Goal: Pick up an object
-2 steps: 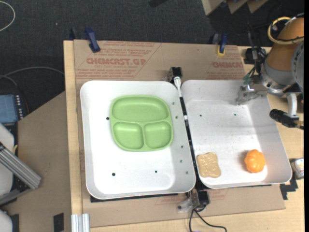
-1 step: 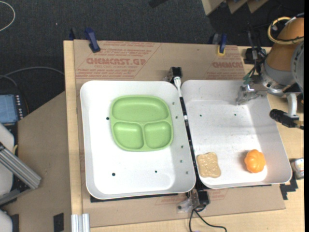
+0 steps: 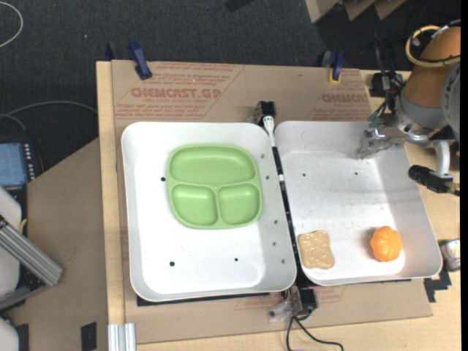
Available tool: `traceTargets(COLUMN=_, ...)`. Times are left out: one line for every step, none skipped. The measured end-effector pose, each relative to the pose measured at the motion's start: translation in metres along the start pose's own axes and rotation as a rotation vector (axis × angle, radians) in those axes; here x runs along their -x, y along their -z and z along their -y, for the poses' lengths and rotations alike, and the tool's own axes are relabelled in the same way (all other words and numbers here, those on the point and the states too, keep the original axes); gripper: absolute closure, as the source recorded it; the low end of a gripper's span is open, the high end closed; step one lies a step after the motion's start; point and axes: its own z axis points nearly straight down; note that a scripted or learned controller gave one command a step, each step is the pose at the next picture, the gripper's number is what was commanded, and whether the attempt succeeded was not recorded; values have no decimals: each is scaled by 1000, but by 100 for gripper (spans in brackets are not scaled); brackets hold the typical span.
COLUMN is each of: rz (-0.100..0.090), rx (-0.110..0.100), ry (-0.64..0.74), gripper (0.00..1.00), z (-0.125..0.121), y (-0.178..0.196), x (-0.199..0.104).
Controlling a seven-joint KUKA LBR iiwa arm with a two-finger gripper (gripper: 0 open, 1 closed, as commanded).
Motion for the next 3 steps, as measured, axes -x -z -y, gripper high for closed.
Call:
traceTargets(rz=0, rx=0, ry=0, gripper=100, z=0, y=0, x=0)
traceTargets(rz=0, rx=0, ry=0, gripper=100, z=0, y=0, x=0)
traceTargets(rz=0, rx=0, ry=0, gripper=100, z=0, y=0, x=0)
